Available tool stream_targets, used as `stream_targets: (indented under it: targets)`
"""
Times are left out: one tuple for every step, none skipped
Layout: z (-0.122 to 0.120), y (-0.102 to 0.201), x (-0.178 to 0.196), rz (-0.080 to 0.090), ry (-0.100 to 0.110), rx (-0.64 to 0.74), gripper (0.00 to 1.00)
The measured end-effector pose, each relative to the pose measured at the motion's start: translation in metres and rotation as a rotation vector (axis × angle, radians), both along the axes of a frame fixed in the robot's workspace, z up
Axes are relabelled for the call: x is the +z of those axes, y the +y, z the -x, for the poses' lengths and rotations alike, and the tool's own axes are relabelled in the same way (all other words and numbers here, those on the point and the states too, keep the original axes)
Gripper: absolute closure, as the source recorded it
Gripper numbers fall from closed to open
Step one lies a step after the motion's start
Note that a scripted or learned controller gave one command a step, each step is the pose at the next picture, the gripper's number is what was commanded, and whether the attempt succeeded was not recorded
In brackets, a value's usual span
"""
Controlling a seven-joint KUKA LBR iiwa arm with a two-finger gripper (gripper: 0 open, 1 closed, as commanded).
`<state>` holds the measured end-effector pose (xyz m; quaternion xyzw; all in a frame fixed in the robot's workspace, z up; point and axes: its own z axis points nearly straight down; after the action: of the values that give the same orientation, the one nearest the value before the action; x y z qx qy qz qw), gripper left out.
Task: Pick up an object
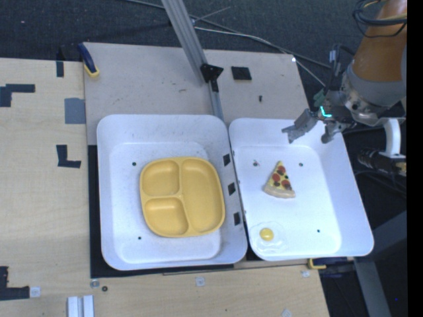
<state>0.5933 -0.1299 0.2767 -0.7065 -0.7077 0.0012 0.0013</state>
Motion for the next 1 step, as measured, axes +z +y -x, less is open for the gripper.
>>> stream_targets:
  targets:
    - [-0.0004, 0.0, 0.0008, 0.0, -0.002, 0.0, 0.0]
